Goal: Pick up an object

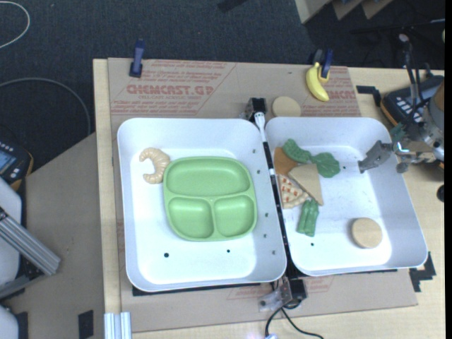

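A tan round cookie (366,232) lies below the end effector (373,157), grip state unclear.

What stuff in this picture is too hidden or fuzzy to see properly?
- End effector, camera view: small and blurred, so its grip state is unclear.
- Arm: cut off by the right edge.
- Brown piece in the right bin: partly covered by the green leafy toy and the pizza slice.
- Cardboard lettering: partly hidden by the left bin.

text: "CHEMCAST G.P." red print | on: brown board (176,83) behind bins
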